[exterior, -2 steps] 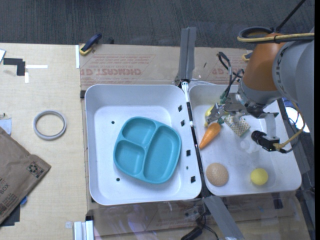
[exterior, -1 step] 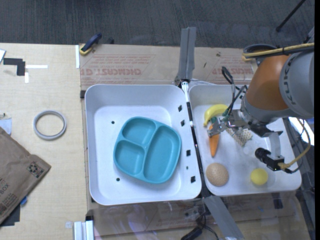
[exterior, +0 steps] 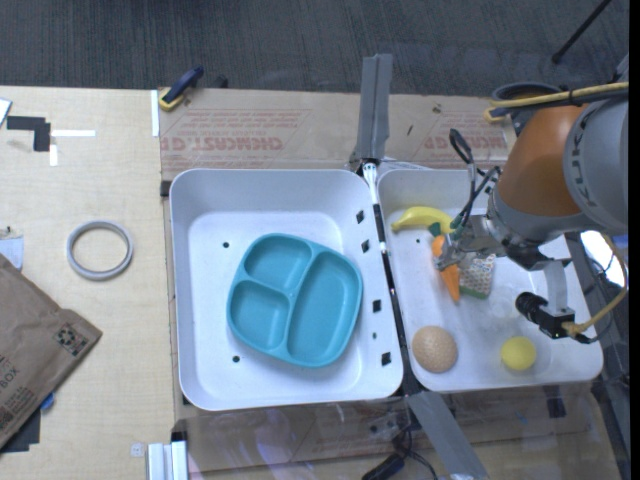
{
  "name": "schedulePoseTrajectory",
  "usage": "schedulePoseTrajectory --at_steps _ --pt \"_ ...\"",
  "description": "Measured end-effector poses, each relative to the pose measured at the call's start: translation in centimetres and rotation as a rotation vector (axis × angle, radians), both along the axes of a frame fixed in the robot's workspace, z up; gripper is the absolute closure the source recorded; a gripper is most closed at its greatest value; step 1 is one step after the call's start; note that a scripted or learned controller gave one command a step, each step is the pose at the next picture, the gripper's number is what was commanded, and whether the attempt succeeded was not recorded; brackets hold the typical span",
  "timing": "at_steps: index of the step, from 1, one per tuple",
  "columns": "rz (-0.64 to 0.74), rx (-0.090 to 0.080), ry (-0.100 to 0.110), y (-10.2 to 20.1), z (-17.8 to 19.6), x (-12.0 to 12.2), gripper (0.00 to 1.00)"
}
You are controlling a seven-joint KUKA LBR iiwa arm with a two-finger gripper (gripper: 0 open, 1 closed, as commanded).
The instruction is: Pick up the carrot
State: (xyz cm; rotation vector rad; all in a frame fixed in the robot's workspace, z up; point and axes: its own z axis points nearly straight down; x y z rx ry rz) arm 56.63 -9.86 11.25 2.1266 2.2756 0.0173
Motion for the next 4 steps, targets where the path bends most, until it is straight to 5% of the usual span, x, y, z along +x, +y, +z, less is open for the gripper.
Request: schedulePoseTrajectory --at_steps 1,2,3,4 --pt "0.430 0.003 0.028 2.9 9.0 1.0 1.00" --pt "0.429 0.003 0.028 2.9 9.0 1.0 0.00" --pt "0.306 0.003 0.014 -0.7 -1.2 -0.5 0.00" --pt "0.300 -0.006 0.004 -1.1 -0.1 -0.2 1.00"
